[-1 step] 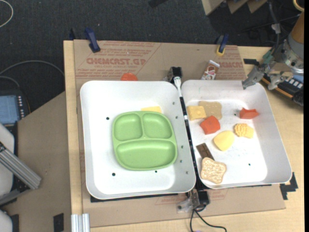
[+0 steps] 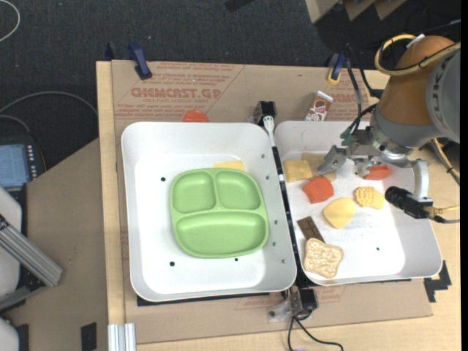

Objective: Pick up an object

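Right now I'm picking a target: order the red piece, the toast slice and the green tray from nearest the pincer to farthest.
From the pincer:
1. Red piece, just left and below it, right bin.
2. Toast slice, right bin's front edge.
3. Green tray, left bin.

A green divided plate (image 2: 218,212) lies in the middle of the left white bin (image 2: 142,218), with a pale yellow piece (image 2: 229,165) touching its far edge. Both bins rest on a brown cardboard sheet (image 2: 175,90) printed with red lettering, held by blue clamps (image 2: 139,61) at its far edge. A small carton (image 2: 318,107) and an orange disc (image 2: 195,116) lie on the cardboard behind the bins.
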Available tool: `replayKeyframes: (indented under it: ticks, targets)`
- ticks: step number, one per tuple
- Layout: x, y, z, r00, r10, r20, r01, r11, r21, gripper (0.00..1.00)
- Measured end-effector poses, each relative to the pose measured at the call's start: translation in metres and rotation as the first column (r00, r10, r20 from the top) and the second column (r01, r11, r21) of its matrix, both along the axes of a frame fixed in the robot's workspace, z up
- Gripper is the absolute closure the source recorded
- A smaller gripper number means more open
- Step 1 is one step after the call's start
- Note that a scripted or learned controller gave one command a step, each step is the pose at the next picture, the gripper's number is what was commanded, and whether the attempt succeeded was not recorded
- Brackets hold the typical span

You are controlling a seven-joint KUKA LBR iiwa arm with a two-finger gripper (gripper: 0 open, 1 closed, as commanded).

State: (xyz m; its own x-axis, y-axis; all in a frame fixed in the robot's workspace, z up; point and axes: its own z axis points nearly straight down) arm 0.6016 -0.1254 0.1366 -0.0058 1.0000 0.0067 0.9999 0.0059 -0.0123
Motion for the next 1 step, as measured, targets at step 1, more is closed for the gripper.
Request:
replayKeyframes:
  ticks: [1]
  targets:
    - [-0.0370, 0.0306, -0.0537, 1.000, -0.005, 0.008, 0.005, 1.000, -0.003, 0.00]
